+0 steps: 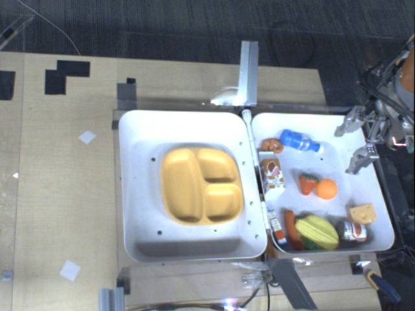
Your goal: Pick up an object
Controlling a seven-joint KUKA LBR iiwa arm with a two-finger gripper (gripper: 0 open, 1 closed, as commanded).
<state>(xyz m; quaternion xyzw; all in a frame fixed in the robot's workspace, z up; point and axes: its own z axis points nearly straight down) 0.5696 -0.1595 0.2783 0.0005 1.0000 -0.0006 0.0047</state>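
The right bin (337, 123) holds several toy items: a blue bottle (300, 141), a brown pretzel (271, 146), a small carton (273, 175), a red carrot piece (307, 184), an orange (327, 189), a tan cheese block (362, 213), a can (354, 232), a yellow corn cob (316, 230) and a red sausage (290, 229). My gripper (354, 142) hangs over the bin's far right corner, open, with nothing between its fingers. It is to the right of the bottle and up-right of the orange.
The left bin (139, 173) holds a yellow divided tray (201, 185). A metal post (249, 73) stands behind the seam between the bins. Cables and the arm's wrist crowd the right edge beside the right bin.
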